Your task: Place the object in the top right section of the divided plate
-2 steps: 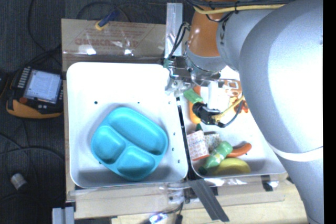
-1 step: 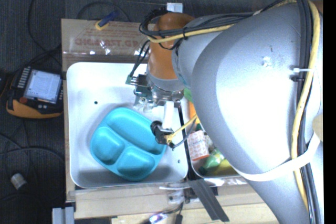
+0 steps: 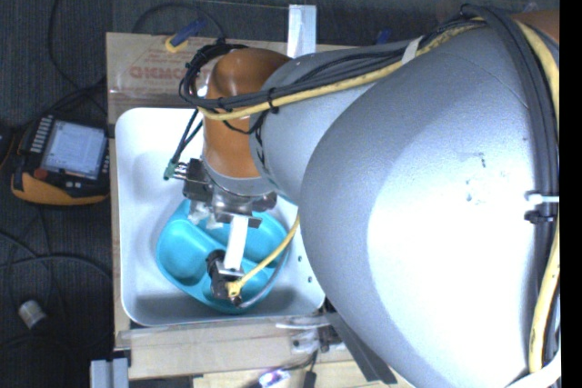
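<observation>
The blue divided plate (image 3: 186, 252) lies in the near part of the left white bin (image 3: 138, 195). My gripper (image 3: 221, 215) hangs straight over the plate's middle, with the orange band and grey wrist directly above it. The wrist covers the plate's far side and its dividers, so I cannot make out which section lies under the gripper. The plate's left lobe is bare blue surface.
The arm's large grey body fills the right half of the view and covers the right bin. A cardboard sheet (image 3: 155, 68) lies behind the left bin. An orange-edged handheld unit (image 3: 64, 159) sits on the floor to the left.
</observation>
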### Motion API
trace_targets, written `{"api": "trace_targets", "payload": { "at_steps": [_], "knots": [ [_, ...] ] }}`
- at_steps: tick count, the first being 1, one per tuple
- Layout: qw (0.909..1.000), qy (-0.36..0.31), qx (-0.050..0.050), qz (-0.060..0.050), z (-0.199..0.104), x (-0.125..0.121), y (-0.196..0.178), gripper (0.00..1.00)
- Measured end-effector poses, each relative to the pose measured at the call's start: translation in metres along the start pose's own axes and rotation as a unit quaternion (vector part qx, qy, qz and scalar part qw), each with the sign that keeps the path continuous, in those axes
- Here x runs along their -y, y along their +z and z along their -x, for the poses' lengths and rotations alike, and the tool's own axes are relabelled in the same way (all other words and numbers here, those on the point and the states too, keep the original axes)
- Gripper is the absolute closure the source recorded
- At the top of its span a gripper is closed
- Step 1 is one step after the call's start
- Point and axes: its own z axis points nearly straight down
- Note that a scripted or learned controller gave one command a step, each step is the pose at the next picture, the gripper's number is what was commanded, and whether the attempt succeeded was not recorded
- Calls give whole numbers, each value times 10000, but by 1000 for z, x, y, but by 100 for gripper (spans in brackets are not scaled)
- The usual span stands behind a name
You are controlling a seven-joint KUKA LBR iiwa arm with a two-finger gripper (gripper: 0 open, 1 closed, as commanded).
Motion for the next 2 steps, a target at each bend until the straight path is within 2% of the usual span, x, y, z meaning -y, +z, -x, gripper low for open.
{"api": "trace_targets", "payload": {
  "at_steps": [1,2],
  "knots": [
    [9976,-680,-61,91,-13,29,77,100],
    [9977,650,-172,80,-2,-65,73,100]
  ]
}}
